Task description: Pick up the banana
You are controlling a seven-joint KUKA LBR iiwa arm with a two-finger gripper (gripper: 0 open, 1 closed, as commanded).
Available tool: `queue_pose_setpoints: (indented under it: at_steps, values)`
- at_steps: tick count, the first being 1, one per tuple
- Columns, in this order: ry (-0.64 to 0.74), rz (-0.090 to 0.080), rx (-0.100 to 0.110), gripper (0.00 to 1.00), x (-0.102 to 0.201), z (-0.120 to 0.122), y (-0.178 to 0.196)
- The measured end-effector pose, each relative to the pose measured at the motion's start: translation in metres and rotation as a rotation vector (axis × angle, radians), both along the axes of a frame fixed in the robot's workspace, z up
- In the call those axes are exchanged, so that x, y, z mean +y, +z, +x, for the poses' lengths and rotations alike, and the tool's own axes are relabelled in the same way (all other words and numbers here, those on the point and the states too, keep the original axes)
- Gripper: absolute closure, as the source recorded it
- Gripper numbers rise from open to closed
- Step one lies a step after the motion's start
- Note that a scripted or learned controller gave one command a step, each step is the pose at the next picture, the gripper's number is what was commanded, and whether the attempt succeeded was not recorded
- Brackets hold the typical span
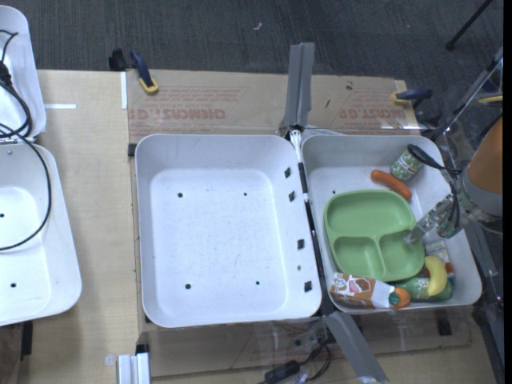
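Observation:
The yellow banana (pixel 436 276) lies at the front right corner of the right bin (pixel 352 154), between the green plate and the bin's right wall. My gripper (pixel 424 229) hangs over the right rim of the green divided plate (pixel 370 232), a short way behind the banana and apart from it. Nothing shows held in it. The arm's orange band (pixel 488 162) is at the right edge of the view.
An orange sausage-like toy (pixel 390 184) and a green can (pixel 406 165) lie at the back of the right bin. A printed packet (pixel 360 290) and a green bottle (pixel 416 289) crowd the front edge beside the banana. The left bin (pixel 152 214) adjoins it.

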State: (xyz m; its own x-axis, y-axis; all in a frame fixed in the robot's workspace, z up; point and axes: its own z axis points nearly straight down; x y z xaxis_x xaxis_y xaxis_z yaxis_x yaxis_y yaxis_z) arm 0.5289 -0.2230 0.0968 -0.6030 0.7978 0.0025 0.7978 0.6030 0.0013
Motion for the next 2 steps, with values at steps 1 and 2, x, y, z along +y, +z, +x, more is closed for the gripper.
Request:
queue_pose_setpoints:
  at_steps: [1, 2]
  values:
    - [0.000, 0.001, 0.003, 0.00, 0.000, -0.001, -0.001]
    - [0.061, -0.003, 0.001, 0.00, -0.001, 0.013, -0.008]
